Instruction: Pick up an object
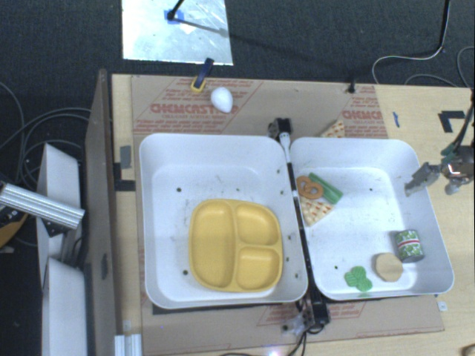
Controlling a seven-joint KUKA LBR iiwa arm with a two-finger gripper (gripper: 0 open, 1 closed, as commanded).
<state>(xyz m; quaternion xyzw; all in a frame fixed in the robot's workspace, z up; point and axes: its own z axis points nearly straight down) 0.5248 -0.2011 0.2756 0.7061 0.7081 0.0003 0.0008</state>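
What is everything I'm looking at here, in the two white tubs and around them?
Bins: two, white, side by side on the bench; left bin, right bin.
Divided tray: one, yellow, in the left bin.
Waffle piece: one, tan, left side of the right bin.
Pretzel: one, orange-brown, above the waffle piece.
Green stick: one, green, beside the pretzel.
Can: one, green-labelled, right bin, lower right.
Round disc: one, tan, next to the can.
Leafy piece: one, green, right bin's front edge.
Egg: one, white, on the cardboard behind the bins.
End effector: one, grey, over the right bin's right rim.
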